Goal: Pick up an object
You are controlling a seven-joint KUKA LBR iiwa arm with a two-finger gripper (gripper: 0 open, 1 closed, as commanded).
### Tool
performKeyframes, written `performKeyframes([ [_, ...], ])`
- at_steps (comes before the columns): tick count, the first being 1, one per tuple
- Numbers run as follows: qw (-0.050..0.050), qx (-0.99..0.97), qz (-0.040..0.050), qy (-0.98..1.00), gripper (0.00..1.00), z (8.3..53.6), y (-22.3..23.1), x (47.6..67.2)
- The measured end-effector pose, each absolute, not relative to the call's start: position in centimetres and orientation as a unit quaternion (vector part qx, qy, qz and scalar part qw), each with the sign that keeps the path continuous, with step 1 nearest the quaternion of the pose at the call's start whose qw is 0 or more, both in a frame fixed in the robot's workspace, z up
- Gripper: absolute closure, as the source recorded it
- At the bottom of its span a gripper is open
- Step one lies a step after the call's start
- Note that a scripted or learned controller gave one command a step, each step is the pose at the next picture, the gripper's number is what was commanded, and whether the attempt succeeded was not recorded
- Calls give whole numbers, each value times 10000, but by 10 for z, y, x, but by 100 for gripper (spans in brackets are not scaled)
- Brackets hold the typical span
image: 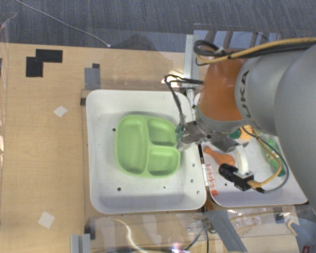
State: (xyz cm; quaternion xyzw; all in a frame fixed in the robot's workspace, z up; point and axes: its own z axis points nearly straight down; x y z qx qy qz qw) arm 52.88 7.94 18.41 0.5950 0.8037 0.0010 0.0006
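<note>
Starting at the near edge, the left bin (102, 194) shows a smooth, matte white plastic floor with rounded corners, a shallow raised rim and a few small dark holes. Beside it the right bin (289, 196) is of the same make, but only its near corner and a strip of floor are plain to see. The grey arm (284, 99) covers the rest. On that strip lies an orange piece (220, 155), smooth and tapering, with its far end hidden under the wrist, so its full shape cannot be told. Farther in, near the middle of the left bin, lies the green dish (134, 144) — a glossy, light-green plastic plate with rounded corners, moulded into one long compartment and two smaller ones. The gripper (185, 134) is down at the dish's right rim, by the ridge between the two small compartments. It is dark, blurred and partly under the orange band (221, 96), so how far open it is and whether it has hold of anything cannot be told. Around the bins the bench (42, 167) is pale wood-grain board with two small pale diamond marks and, farther off, black L-shaped patches (42, 61). Beyond it lies ribbed grey carpet (147, 9).
</note>
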Motion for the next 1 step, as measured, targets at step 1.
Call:
performKeyframes([
  [1,-7,7659,1,6430,100,184,111,494],
])
